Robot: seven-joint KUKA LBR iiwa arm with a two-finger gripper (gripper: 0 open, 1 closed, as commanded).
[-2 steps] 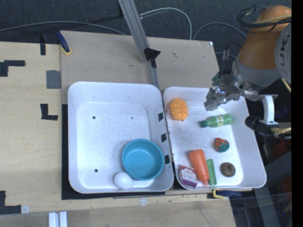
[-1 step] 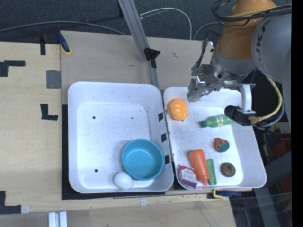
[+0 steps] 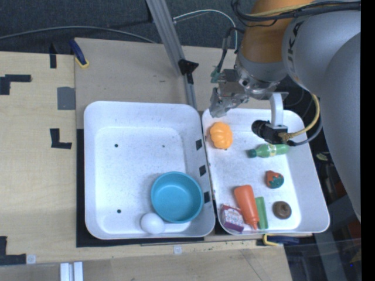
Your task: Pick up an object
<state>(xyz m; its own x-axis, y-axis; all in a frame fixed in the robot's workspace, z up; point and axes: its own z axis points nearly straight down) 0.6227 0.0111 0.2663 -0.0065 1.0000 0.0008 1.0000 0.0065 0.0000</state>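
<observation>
Currently the gripper (image 3: 220,107) hangs over the far left corner of the right bin (image 3: 313,206), just beyond the small orange pumpkin (image 3: 220,135), which lies on the bin floor close to the wall dividing the two bins. Nothing is visible between the fingers, and the view does not resolve whether they are spread or closed; that cannot be told from this angle. No object has been lifted: every item rests on a bin floor. The right bin also holds a green bottle (image 3: 268,151) lying on its side near the far wall, a small red and green item (image 3: 273,179) towards the right wall, an orange carrot-shaped toy (image 3: 246,204) with a green piece (image 3: 261,212) beside it, a purple-wrapped packet (image 3: 232,218) at the near left corner, and a brown ring-shaped item (image 3: 282,209) at the near right. The left bin (image 3: 96,157) holds a blue bowl (image 3: 176,196) with a white ball (image 3: 152,222) touching its near rim. Judged from this arrangement, the step in hand is the approach, with the pumpkin the nearest candidate. The next move calls for shifting the gripper slightly towards the near side until it is centred over the pumpkin, confirming the fingers are spread wider than its body, descending until they straddle it, then closing. The pumpkin is rounded and may roll or squeeze out sideways, and the adjacent wall leaves little clearance for the finger on that side.
</observation>
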